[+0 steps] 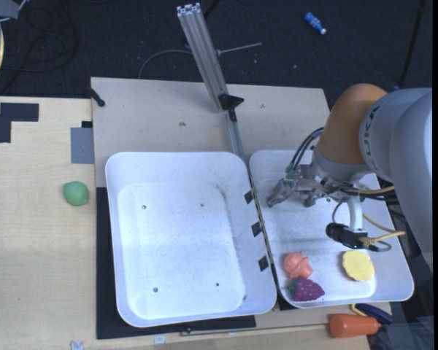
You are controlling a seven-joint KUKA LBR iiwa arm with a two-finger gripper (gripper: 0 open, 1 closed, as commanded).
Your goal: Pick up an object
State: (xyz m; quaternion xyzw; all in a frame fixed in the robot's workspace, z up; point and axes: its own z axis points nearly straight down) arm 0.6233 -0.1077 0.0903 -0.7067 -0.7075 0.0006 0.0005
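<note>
Because the task only asks for an object, I look first at what lies in the right bin, since my arm hangs over the far half of this bin. How my jaws stand I cannot tell; the wrist and its cables hide them from above, and I see nothing held there. At the near end of the right bin lie three small pieces: a pink-orange piece, a purple bunch touching it on the near side, and a yellow piece a little apart from these two, toward the bin's outer wall. I judge that all three are toy fruits, so they should be light and not fragile, perhaps a little soft or hollow, and their smooth round skin may slip if I squeeze only at an edge. The yellow piece looks flat and low, so my jaws would have to go down almost to the bin floor and close across its narrow width. It stands free, which I think makes it the easiest. The pink-orange piece is higher and rounder, but the purple bunch presses against it, so I would close across the sides that are not touching. An orange piece lies on the surface just outside the near rim of the right bin, and a green ball is well apart.
</note>
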